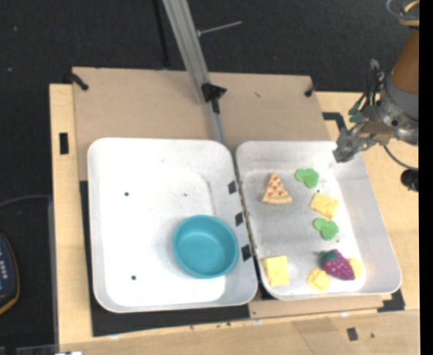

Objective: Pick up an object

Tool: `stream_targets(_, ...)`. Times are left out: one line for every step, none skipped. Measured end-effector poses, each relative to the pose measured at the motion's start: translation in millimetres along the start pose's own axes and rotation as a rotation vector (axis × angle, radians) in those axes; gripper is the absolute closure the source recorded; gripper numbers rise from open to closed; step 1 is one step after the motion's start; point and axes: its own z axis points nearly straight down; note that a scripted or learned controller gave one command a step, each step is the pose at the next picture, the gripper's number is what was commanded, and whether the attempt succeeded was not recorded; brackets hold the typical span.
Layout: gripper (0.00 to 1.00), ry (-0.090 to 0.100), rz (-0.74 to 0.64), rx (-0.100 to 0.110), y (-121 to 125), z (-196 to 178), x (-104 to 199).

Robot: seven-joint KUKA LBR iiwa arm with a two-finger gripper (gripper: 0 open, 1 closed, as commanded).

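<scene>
- Toy food lay scattered in the right bin (375, 220): a pizza slice (276, 190), two green pieces (306, 176) (326, 228), a yellow wedge (323, 205), a yellow block (277, 270), purple grapes (337, 264) and a small yellow piece (318, 278).
- A blue bowl (204, 245) sat in the left bin (127, 168), near its front right corner.
- The gripper (345, 151) hung over the right bin's far right corner, apart from every piece; whether it was open I cannot tell.
</scene>
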Motion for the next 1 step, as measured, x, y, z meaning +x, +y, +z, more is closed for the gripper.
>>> stream_targets(1.00,0.001,-0.001,0.001,8.1,14.7,53.8)
